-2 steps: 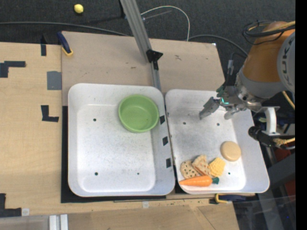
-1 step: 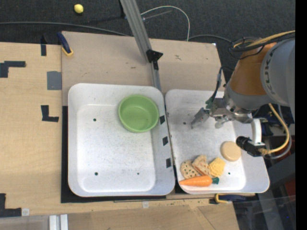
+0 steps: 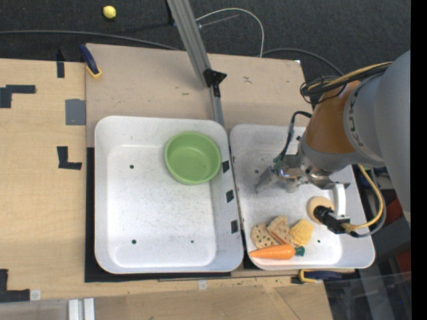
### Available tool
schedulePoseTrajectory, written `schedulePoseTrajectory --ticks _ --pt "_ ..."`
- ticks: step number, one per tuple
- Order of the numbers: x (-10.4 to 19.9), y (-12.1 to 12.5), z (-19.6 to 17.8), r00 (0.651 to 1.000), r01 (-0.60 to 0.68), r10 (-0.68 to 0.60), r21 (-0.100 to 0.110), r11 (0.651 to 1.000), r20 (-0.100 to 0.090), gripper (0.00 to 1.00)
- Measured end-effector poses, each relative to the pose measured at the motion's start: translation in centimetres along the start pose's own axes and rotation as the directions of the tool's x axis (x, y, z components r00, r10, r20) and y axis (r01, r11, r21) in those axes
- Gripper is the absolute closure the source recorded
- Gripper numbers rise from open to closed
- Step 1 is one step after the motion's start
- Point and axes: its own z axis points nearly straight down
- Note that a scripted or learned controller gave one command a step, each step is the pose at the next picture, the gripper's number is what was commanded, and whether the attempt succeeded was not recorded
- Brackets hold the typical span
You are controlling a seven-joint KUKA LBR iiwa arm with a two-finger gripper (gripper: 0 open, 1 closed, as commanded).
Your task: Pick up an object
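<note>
Hanging low over the right bin (image 3: 267,142), the gripper (image 3: 275,177) points toward the bin's middle, with one grey finger (image 3: 263,181) slanting down and left above the speckled floor. Whether the fingers are spread or pressed together I cannot tell, and nothing shows between them. The arm (image 3: 347,125), grey with an orange band, comes in from the right and covers the bin's right side. Near the bin's front edge, apart from the gripper, lies a small cluster: two brown crackers (image 3: 270,233) touching each other, a yellow piece (image 3: 302,231) just beside them, and a carrot (image 3: 273,251) lying flat along the front wall. The left bin (image 3: 133,245) touches the right one and holds a green bowl (image 3: 193,157), upright, near its back right corner. Both bins sit on the bench (image 3: 40,179).
</note>
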Motion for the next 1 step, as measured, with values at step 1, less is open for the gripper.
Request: schedulePoseTrajectory --ticks 1 --pt "0.04 0.00 0.41 1.000 0.000 0.000 -0.007 1.000 0.001 0.00"
